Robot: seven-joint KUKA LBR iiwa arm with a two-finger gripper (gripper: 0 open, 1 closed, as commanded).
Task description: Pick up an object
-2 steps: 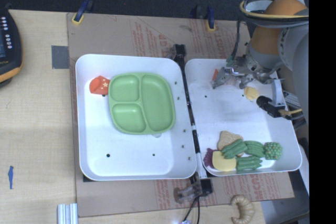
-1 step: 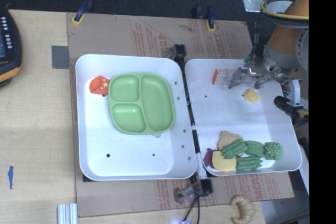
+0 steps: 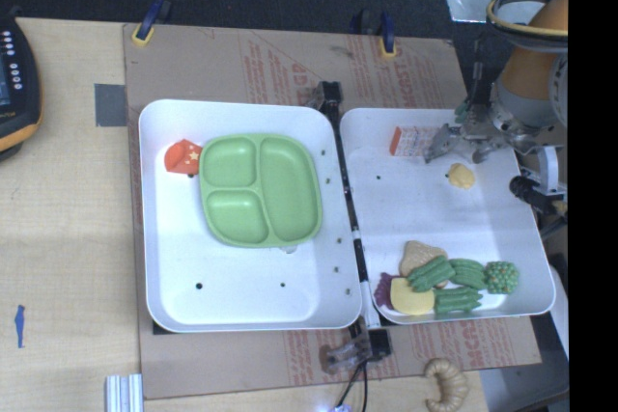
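My gripper (image 3: 470,146) hangs over the far right part of the right bin (image 3: 386,207), its fingers spread apart with nothing between them. A small yellow food piece (image 3: 463,176) lies on the bin floor just below the fingertips, apart from them. An orange and white packet (image 3: 407,142) lies to the gripper's left. At the bin's near edge lies a heap of toy food: a tan piece (image 3: 421,255), green vegetables (image 3: 454,277), a green bumpy piece (image 3: 501,277), a yellow piece (image 3: 412,301).
The left bin (image 3: 174,285) holds a green divided plate (image 3: 261,189) and a small red object (image 3: 182,156) at its far left. A tan curled object (image 3: 448,383) lies on the cardboard in front of the bins. A black and orange controller (image 3: 14,82) sits at the far left.
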